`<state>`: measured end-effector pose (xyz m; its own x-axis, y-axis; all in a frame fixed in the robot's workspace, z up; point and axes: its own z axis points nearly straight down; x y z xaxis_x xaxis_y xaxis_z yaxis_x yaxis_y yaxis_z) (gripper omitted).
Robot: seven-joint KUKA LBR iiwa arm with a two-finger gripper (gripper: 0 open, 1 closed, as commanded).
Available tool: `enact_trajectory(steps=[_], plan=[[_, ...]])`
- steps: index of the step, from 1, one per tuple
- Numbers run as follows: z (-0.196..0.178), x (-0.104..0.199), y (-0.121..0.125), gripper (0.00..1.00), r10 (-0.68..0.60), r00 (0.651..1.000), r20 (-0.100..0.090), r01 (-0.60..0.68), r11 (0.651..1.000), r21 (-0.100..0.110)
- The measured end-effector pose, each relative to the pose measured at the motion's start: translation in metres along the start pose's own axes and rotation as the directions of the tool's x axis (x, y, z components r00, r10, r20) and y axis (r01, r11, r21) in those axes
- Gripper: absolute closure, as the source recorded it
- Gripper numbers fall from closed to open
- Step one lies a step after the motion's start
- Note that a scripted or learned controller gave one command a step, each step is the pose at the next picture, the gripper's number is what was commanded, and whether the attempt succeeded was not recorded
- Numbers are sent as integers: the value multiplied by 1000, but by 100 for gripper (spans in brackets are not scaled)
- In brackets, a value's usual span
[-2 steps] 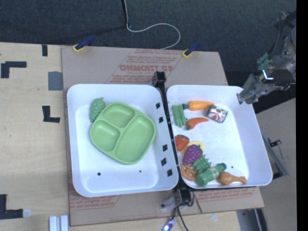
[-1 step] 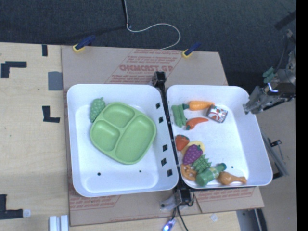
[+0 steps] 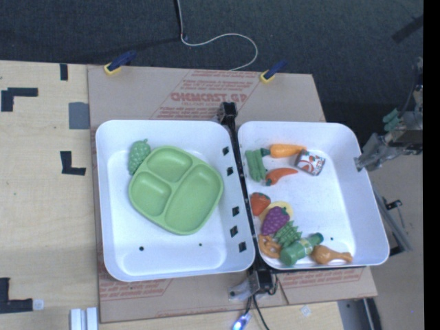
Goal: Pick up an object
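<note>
The right bin (image 3: pixel 344 205) holds several toy foods. Among them are an orange carrot (image 3: pixel 285 150), green beans (image 3: pixel 254 164), a red and white can (image 3: pixel 311 162) and a red-orange chili (image 3: pixel 280 175). Lower down lie a red tomato (image 3: pixel 260 203), purple grapes (image 3: pixel 273 220), a green bottle (image 3: pixel 299 251) and an orange gourd (image 3: pixel 331 256). My gripper (image 3: pixel 385 146) hangs outside the right bin's right rim, level with the can, a grey shape partly cut off by the view's edge.
The left bin (image 3: pixel 117 239) holds a green divided plate (image 3: pixel 175 190) and a green grape bunch (image 3: pixel 139 155) at its upper left. A black clip strip (image 3: pixel 236 184) joins the bins. Cardboard (image 3: pixel 206 95) lies beneath, with a white cable (image 3: pixel 220 43) behind.
</note>
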<state>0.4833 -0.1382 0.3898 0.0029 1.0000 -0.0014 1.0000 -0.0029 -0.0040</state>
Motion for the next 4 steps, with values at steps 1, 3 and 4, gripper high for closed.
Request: enact_trajectory(steps=[1,3,4], plan=[[-153,20,0,100,-6,1000,2,6,1000,-21],[-92,-88,0,100,1,1000,-1,-1,1000,0],[-81,-86,1,100,-3,1000,0,3,1000,-3]])
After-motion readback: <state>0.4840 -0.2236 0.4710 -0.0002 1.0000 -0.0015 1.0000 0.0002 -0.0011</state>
